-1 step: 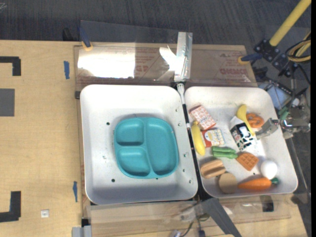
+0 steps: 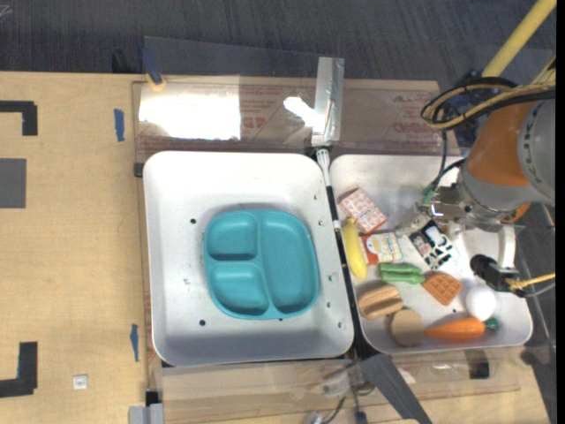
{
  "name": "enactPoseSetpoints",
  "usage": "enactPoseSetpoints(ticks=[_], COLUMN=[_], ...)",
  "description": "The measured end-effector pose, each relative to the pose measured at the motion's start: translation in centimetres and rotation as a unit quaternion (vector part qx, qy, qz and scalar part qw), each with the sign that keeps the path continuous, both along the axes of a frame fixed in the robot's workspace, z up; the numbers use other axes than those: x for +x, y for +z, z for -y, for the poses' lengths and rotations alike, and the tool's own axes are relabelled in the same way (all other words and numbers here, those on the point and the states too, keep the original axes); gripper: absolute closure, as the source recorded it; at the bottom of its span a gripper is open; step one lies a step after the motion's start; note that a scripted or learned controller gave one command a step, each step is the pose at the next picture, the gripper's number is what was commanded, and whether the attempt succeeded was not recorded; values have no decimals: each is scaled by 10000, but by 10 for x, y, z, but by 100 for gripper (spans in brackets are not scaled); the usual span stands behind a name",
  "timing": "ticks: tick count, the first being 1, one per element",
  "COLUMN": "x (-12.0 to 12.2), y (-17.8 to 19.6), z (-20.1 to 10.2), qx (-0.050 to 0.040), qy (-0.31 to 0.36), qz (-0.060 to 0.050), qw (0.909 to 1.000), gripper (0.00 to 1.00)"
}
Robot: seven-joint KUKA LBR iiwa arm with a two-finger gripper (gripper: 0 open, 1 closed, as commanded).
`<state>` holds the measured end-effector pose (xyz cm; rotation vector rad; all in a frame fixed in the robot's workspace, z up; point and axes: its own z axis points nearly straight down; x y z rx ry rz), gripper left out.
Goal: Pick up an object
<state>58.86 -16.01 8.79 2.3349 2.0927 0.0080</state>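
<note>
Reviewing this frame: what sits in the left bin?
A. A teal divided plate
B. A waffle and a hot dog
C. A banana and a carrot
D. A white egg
A. The left bin holds a teal divided plate with three compartments, while the banana, carrot and other toy foods lie in the right bin.

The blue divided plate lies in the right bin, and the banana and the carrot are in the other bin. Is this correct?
Not quite. The camera view shows the blue divided plate in the left bin, not the right. The banana and the carrot are in the other bin, on the right.
</note>
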Motion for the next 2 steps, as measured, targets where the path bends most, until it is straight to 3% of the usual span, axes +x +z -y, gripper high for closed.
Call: enactPoseSetpoints(ticks=[1, 2], x=[2, -12], y=[13, 116], z=[1, -70], qx=[-16, 12], qy=[3, 183], qz=[33, 4], qw=[10000, 9998], gripper=[100, 100])
